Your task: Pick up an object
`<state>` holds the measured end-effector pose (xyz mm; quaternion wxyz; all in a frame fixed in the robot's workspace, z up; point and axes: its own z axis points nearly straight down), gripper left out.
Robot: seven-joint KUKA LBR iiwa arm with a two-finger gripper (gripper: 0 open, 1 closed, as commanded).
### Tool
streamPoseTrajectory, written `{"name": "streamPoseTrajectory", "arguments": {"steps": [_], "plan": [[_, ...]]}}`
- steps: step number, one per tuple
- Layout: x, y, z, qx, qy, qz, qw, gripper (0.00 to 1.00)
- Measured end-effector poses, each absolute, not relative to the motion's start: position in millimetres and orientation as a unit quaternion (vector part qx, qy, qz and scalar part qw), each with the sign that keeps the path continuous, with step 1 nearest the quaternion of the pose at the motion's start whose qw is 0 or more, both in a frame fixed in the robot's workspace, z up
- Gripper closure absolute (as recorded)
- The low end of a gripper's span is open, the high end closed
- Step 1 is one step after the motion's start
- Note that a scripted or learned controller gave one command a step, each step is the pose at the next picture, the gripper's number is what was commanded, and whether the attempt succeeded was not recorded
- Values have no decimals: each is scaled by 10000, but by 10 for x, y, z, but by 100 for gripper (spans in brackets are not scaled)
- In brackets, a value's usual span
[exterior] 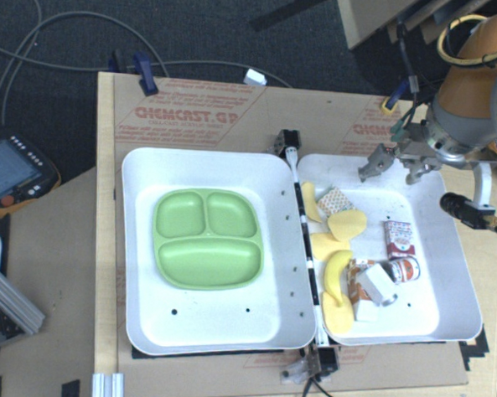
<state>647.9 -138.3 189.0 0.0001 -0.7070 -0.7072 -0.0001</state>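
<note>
My gripper hovers over the far edge of the right bin, its two fingers spread open with nothing between them. Below it lie several items. A yellow banana rests along the bin's left side, with pale yellow pieces above it and a small checkered packet beside them. A red-and-white packet sits mid-bin. Nearer the front, a white block lies on a brown wrapper next to a red-and-white round item. All of these sit lower in the view than the gripper, apart from it.
The left bin holds a green divided plate. A black clamp sits where the two bins meet at the back. Cardboard covers the bench around the bins.
</note>
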Motion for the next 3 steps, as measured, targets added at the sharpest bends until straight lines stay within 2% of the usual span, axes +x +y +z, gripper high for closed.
{"name": "streamPoseTrajectory", "arguments": {"steps": [1, 2, 3], "plan": [[6204, -986, 1748, -7068, -7074, 3, 8, 0], [5895, -935, 846, -7073, -7069, -1, 0, 0], [5899, -932, 944, -7077, -7065, -7, -3, 100]]}}
